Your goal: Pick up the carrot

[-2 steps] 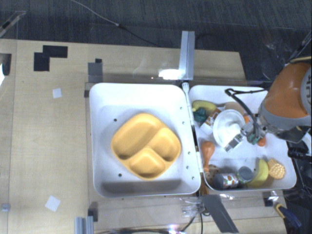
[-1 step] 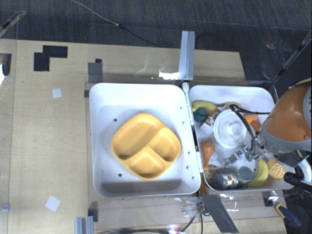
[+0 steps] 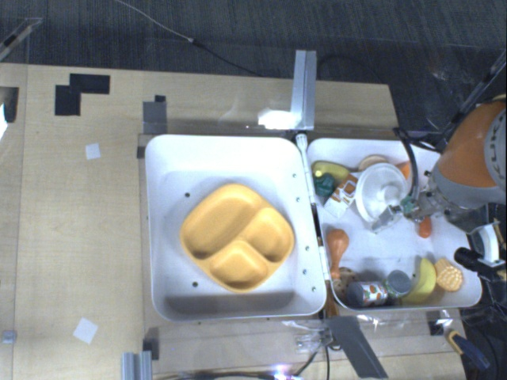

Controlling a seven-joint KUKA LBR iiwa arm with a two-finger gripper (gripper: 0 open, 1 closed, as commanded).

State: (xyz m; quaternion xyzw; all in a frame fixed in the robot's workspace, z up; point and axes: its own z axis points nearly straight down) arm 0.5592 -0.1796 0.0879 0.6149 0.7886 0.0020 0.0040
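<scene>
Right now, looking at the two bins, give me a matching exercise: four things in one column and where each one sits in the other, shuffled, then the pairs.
Things:
1. yellow divided plate
2. white cup
3. can
4. round cracker

Places:
A. right bin, front right corner
B. left bin, middle
C. right bin, front edge near the divider
D. right bin, back half

Pairs: 1-B, 2-D, 3-C, 4-A

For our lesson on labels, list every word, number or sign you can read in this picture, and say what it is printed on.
None can be read.
The small white and orange carton bears print, too blurred to read.
The dark can with a printed wrapper bears print, too small to read.
The yellow three-part plate carries no text.
</scene>
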